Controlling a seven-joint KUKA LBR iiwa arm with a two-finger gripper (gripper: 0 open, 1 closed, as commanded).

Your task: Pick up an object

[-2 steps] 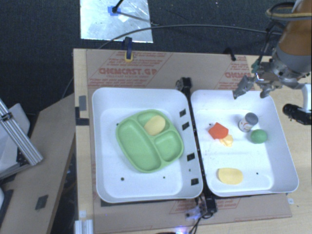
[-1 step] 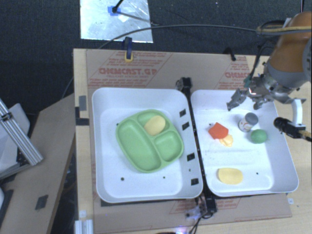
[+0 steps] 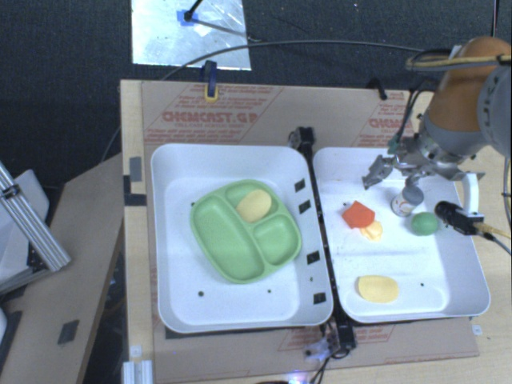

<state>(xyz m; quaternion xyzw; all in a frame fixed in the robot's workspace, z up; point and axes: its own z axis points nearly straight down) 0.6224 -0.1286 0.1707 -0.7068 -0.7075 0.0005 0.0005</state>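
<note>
Lying nearest in the right bin is a yellow oval lump; beyond it an orange block, then a green ball. Above them hangs the claw, fingers spread, pinching nothing.

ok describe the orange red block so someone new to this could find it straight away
Look in the right-hand white bin, on its left side near the divider between the two bins. The orange-red block lies there, touching a small yellow piece on its lower right. It is the only red, angular thing; the others are rounded, yellow or green.
</note>
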